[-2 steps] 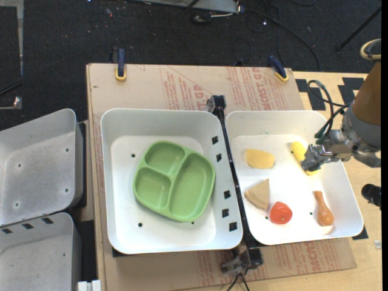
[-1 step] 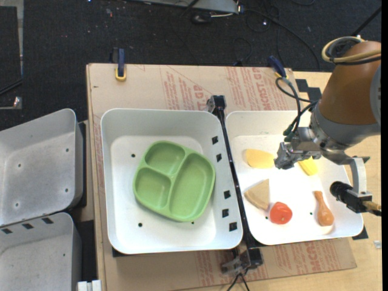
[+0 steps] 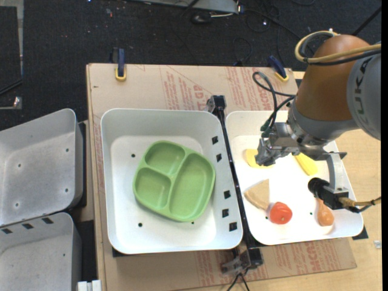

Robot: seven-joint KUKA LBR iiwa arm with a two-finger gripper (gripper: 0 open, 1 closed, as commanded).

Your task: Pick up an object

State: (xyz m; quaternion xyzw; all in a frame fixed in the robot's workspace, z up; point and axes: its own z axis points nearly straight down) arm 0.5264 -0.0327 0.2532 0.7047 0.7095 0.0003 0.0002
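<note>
Yellow banana (image 3: pixel 308 164) slanting up-left to down-right (partly under gripper (image 3: pixel 264 157))

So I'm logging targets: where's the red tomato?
The red tomato lies near the front of the right bin, touching the tan wedge, left of the orange piece.

Reaches in from the right: a thick grey arm (image 3: pixel 357 96) with a bulbous orange band (image 3: pixel 327 71) above the wrist. Bends downward at a slant, wrist lowest, ending in a dark metal two-finger gripper (image 3: pixel 265 156) held low toward the left. Trails looped black cables (image 3: pixel 270 99) alongside the wrist.
</note>
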